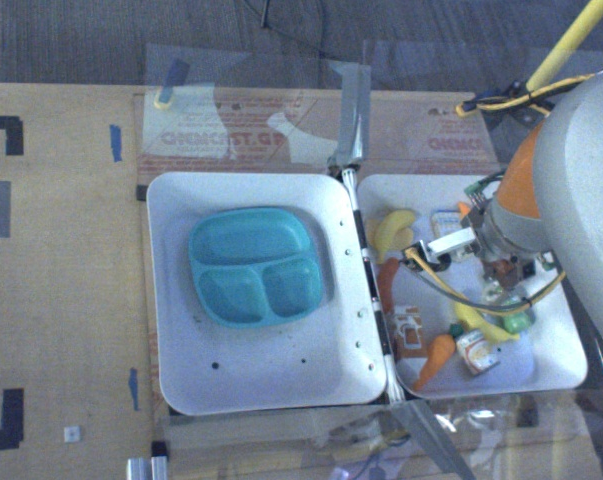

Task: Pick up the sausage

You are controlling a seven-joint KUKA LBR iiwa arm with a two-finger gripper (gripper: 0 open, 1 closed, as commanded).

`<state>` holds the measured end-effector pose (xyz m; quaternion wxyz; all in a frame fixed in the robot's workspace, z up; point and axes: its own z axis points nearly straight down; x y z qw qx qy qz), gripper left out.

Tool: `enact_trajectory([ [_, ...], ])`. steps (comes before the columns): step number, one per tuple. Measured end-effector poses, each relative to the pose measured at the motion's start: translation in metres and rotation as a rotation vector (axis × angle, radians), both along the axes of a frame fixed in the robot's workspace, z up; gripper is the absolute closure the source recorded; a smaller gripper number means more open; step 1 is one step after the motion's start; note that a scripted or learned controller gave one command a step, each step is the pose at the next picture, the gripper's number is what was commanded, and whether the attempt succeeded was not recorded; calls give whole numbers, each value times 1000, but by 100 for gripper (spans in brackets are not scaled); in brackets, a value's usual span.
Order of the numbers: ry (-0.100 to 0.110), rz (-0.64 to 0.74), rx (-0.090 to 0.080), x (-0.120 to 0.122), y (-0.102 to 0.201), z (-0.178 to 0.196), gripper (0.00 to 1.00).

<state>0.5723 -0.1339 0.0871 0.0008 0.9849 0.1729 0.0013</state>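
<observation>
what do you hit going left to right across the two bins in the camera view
teal divided plate in the left bin → sausage along the right bin's left wall → carrot → small carton

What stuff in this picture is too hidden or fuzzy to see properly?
- The claw: in the camera view the wrist and cables cover its tips, so open or shut is unclear.
- The sausage: a thin reddish strip by the right bin's left wall; its lower end blends into a small packet.
- The yellow toy: partly under the cables.
- The right bin: its right side is hidden by the arm.
</observation>
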Motion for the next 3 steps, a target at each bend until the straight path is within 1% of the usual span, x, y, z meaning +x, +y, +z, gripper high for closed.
enact_trajectory([
  [1, 5, -82, 2, 53, -18, 57, 0],
  [2, 2, 38, 1, 61, 45, 0, 0],
  [3, 5, -64, 2, 57, 32, 68, 0],
])
